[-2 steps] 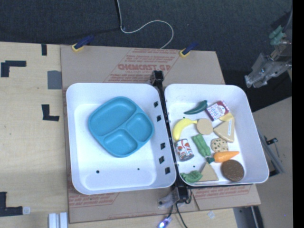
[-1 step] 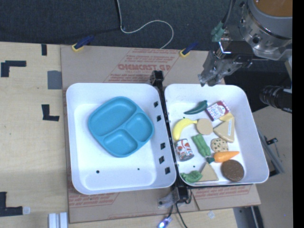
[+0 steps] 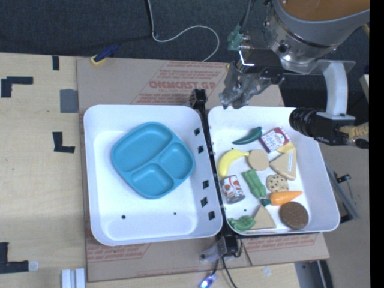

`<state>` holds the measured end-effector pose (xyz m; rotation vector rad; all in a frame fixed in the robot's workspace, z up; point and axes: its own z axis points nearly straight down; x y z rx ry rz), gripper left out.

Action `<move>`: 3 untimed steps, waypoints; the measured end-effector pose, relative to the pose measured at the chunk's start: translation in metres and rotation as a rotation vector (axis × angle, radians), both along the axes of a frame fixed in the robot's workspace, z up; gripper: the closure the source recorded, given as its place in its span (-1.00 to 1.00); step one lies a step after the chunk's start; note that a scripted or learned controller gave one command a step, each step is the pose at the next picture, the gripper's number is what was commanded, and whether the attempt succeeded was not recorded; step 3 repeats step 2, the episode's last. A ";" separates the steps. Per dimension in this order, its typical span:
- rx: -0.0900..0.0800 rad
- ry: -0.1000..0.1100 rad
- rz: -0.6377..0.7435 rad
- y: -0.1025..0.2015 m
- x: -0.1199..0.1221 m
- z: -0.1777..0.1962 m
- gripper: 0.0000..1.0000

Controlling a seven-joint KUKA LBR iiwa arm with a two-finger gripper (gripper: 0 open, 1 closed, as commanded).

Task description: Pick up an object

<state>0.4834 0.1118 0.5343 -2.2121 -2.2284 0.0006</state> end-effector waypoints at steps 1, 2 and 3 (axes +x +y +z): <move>-0.001 0.000 -0.005 0.011 0.000 0.000 1.00; -0.001 0.000 -0.003 0.041 0.000 0.000 1.00; -0.001 0.000 -0.003 0.041 0.000 0.000 1.00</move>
